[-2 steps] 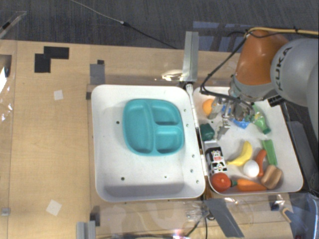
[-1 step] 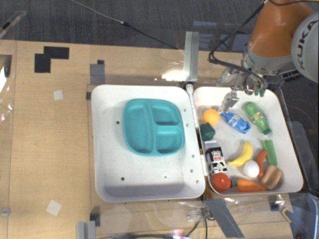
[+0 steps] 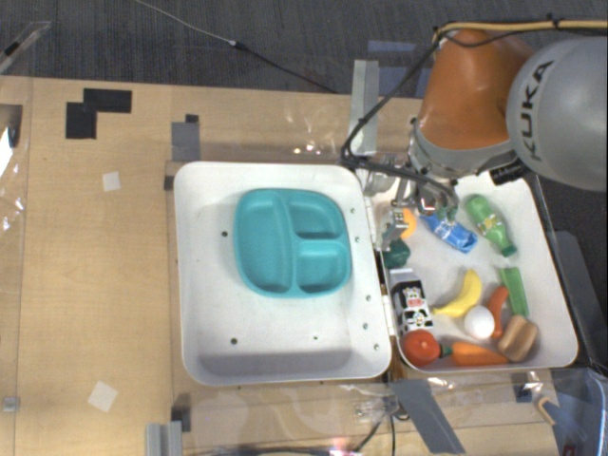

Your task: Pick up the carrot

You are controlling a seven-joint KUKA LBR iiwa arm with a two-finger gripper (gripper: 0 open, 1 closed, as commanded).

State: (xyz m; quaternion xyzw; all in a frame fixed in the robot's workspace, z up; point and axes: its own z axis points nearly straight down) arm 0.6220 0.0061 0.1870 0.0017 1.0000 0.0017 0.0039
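Note:
The carrot (image 3: 478, 354) is an orange stick lying flat along the front edge of the right bin (image 3: 554, 283). It rests between a red tomato (image 3: 421, 347) and a brown bread roll (image 3: 518, 337). My gripper (image 3: 421, 198) hangs over the back left part of that bin, well behind the carrot and apart from it. It is just above a small orange piece (image 3: 407, 221) and a blue packet (image 3: 449, 234). The grey and orange wrist hides much of the gripper from above.
The right bin also holds a banana (image 3: 461, 295), a white egg (image 3: 480, 323), a green bottle (image 3: 490, 224), a green cucumber (image 3: 514, 291), a dark green item (image 3: 395, 253) and a small black-and-white box (image 3: 410, 302). The left bin (image 3: 204, 331) carries a teal divided plate (image 3: 291, 240).

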